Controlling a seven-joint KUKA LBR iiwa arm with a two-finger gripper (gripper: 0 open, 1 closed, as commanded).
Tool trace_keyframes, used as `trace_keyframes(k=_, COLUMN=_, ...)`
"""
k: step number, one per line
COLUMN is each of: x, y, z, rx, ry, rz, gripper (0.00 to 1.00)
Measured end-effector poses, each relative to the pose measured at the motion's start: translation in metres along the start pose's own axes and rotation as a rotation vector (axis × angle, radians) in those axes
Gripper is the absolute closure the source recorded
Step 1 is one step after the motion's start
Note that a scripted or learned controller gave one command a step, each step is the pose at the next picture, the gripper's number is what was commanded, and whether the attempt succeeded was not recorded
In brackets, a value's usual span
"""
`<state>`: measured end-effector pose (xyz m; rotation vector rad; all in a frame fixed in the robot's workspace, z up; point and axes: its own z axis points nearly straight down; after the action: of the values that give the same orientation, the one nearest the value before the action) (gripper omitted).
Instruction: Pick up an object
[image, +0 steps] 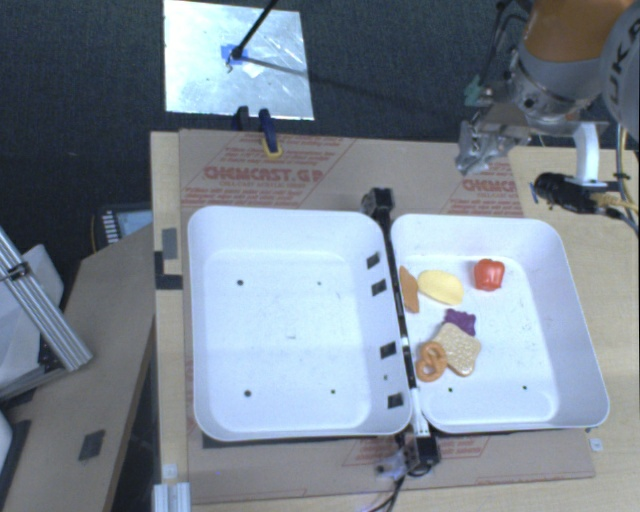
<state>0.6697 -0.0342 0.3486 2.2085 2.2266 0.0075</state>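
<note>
Toy food sits in the right bin (560, 300), well below the gripper (478, 152) and apart from it. A red piece (488, 274) lies nearest under the gripper. A yellow piece (441, 287) and an orange strip (408, 290) lie further left. A purple bit (460, 321), a tan slice (460, 350) and an orange ring (431, 362) are bunched lowest down. Nothing is held in the gripper, which hangs over the cardboard (330, 165) behind the bin. I cannot tell if it is spread or closed.

arm (570, 45) cropped at top edge, jaws indistinct
</note>
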Motion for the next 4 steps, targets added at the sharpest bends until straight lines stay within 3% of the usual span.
trace_keyframes(k=1, x=-0.030, y=-0.086, z=-0.023, rx=0.005, ry=0.000, rz=0.011, gripper=1.00)
trace_keyframes(k=2, x=-0.095, y=-0.150, z=0.026, rx=0.012, ry=-0.001, rz=0.016, gripper=1.00)
trace_keyframes(k=3, x=0.030, y=-0.097, z=-0.076, rx=-0.009, ry=0.004, rz=-0.010, gripper=1.00)
trace_keyframes(k=4, x=0.119, y=-0.119, z=-0.132, rx=-0.001, ry=0.005, rz=-0.006, gripper=1.00)
